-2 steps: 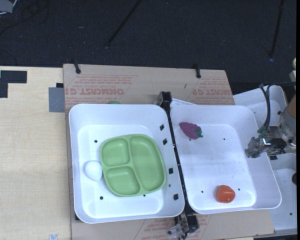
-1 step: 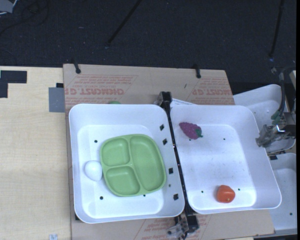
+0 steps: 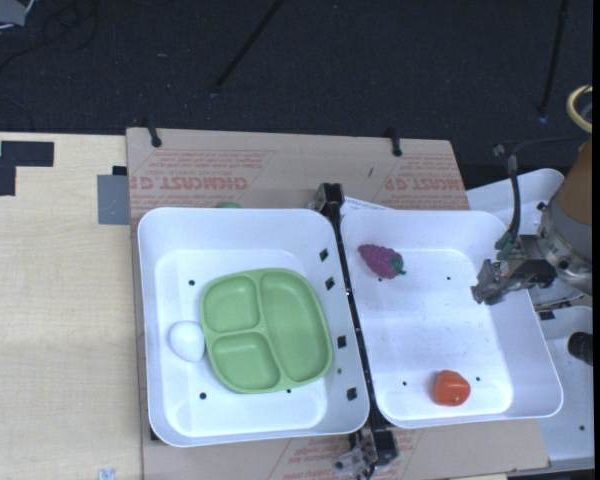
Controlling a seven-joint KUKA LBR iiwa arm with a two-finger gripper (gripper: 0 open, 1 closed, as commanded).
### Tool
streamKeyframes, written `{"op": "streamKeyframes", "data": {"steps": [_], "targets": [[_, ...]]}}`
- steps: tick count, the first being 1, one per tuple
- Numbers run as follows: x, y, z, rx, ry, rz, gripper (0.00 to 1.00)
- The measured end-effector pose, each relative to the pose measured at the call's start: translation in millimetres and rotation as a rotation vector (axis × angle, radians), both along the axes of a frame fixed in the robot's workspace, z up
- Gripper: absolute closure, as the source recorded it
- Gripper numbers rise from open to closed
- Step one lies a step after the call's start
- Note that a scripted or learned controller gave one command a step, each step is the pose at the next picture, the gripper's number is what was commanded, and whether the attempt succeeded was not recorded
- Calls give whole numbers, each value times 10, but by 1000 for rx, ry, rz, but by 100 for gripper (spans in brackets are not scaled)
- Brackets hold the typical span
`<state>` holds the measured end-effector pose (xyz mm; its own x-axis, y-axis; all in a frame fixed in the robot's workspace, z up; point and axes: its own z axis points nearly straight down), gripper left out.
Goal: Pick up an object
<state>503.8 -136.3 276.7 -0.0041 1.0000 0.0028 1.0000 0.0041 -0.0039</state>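
A purple bunch of grapes (image 3: 381,260) lies near the back left of the right bin (image 3: 420,408). An orange-red round fruit (image 3: 450,388) rests near that bin's front right. My gripper (image 3: 488,288) hangs over the right bin's right side, apart from both items, with nothing visible between its fingers. In the left bin (image 3: 170,238) a green divided plate (image 3: 266,328) lies flat, with a white egg-like ball (image 3: 187,341) touching its left edge.
A black divider (image 3: 346,318) runs between the two bins. The arm and its cables (image 3: 560,238) reach in from the right, above the right bin's rim. Cardboard (image 3: 280,168) lies under the bins, and a wooden bench top (image 3: 50,298) extends to the left.
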Motion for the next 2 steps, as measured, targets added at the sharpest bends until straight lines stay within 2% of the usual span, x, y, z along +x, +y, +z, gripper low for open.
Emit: {"op": "streamKeyframes", "data": {"steps": [1, 2], "targets": [[108, 511, -142, -1, 1, 0, 100], [110, 1118, -143, 0, 0, 2, 100]]}}
